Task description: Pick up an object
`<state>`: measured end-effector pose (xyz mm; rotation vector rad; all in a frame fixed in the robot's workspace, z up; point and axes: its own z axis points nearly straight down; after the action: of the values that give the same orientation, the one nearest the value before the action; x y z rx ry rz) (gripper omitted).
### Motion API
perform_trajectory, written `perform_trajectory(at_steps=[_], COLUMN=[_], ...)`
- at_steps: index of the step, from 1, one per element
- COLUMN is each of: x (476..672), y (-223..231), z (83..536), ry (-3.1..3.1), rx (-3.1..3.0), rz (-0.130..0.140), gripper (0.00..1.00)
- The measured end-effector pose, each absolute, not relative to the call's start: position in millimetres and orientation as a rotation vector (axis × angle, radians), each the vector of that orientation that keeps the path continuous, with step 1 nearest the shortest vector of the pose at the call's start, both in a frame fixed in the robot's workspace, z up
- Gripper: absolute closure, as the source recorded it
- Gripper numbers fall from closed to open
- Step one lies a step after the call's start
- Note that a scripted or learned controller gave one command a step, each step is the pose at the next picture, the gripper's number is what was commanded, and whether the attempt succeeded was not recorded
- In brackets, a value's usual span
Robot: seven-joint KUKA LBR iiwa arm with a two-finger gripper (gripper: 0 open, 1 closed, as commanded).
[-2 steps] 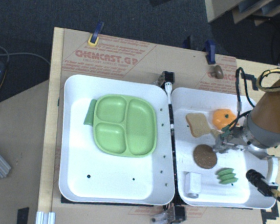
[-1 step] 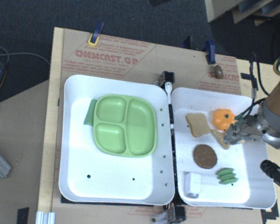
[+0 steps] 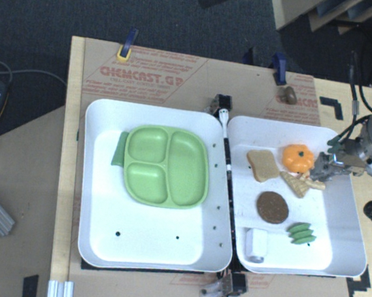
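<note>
In the right bin lie an orange pumpkin-shaped toy, a tan bread slice, a pale beige piece, a round brown cookie, a green pea pod and a small white cup. My gripper reaches in from the right and hangs low at the bin's upper right. It sits just right of the orange toy and right above the beige piece's end. I cannot make out anything held in it.
The left bin holds a green divided plate. A ridge where the bin rims meet runs between the bins. Clamps stand at the bench's far edge. Bare bin floor lies right of the pea pod.
</note>
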<state>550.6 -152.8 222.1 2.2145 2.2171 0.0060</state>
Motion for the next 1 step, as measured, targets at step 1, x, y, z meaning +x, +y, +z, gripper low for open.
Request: perform_trajectory(at_steps=[1], x=[564.4], y=[-107.2], z=[214.8], ry=[2.226], rx=[2.215], rz=[0.004], gripper=[1.0])
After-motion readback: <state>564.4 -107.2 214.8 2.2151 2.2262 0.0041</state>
